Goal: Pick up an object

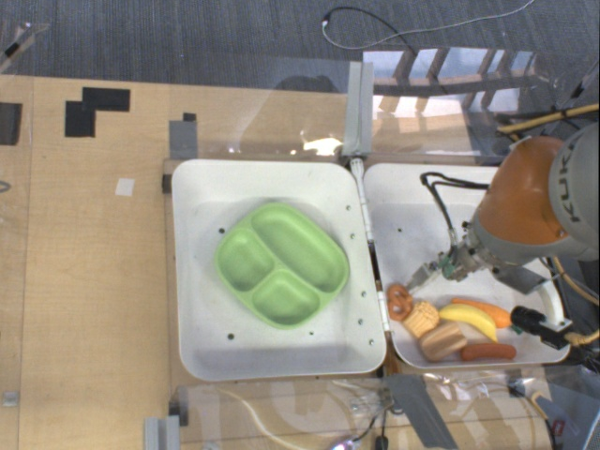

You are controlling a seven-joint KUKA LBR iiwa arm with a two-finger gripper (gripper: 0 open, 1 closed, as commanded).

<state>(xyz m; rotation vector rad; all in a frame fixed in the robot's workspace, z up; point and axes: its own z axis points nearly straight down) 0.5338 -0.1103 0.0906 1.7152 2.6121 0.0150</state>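
While the gripper [429, 272] hangs spread wide and holding nothing at centre-right, toy food lies lower right in the right bin [412, 190]: pretzel [400, 300], banana [472, 319], sausage [487, 352]. Green plate [281, 264] sits in left bin [197, 289].

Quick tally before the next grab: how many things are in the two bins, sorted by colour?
Green: 1, the divided plate in the left bin
Yellow: 2, the banana and the corn piece
Orange: 1, the carrot
Brown or tan: 2, the pretzel and the bread roll
Red-brown: 1, the sausage
Total: 7, with 6 of them in the right bin
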